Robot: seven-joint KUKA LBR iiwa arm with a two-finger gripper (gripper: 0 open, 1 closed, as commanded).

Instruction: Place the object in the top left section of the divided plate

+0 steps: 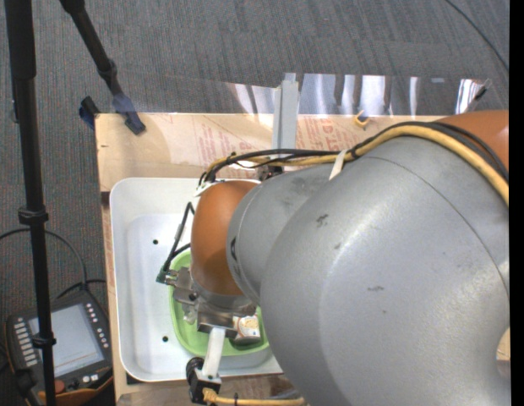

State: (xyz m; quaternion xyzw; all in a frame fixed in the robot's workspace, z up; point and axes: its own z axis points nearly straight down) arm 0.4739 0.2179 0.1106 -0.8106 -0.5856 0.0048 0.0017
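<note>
Green divided plate (182, 324) mostly hidden under gripper (213, 321) in white bin (135, 269); grip state, object, placement: cannot tell.

Robot lab: teach pendant (63, 345), tripod (30, 184) (grey carpet), wood bench (173, 138).

single fixed camera above bench (161, 142), looking down at slant. arm (372, 269) enters from right, sits very near lens, hides most of frame. left white bin (135, 269) visible below; grey carpet floor (245, 32) beyond bench at top.
</note>
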